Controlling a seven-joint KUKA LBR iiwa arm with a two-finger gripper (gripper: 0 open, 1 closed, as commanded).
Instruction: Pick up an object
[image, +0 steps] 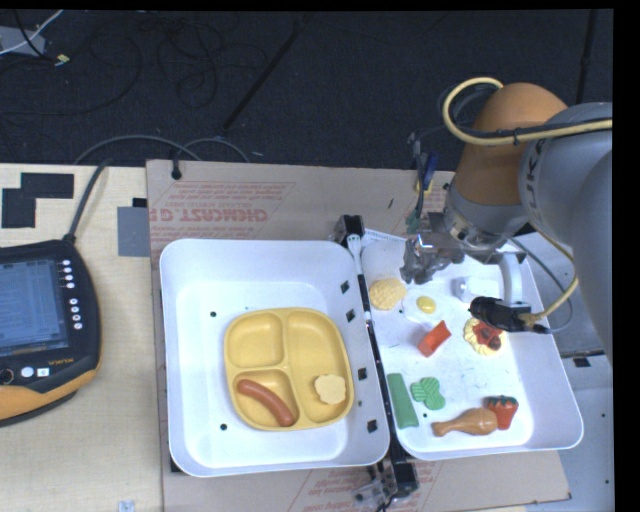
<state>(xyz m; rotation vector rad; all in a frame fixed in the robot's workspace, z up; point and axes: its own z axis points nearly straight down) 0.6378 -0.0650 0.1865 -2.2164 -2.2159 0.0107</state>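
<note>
My gripper (424, 264) hangs over the back left part of the right bin (560, 400), just behind and to the right of a round yellow biscuit (387, 293). A small yellow piece (426, 304) lies just in front of the gripper. An orange wedge (434, 338) and a yellow-and-red toy food (485, 336) lie mid-bin. Along the front are a green bar (401, 400), a green leafy piece (429, 392), a chicken drumstick (465, 424) and a red pepper (503, 410). I see nothing held by the gripper.
The left bin (200, 300) holds a yellow divided plate (262, 340) with a sausage (267, 400) and a pale biscuit (330, 389). A black divider rail (362, 330) runs between the bins. A teach pendant (40, 320) lies at the far left.
</note>
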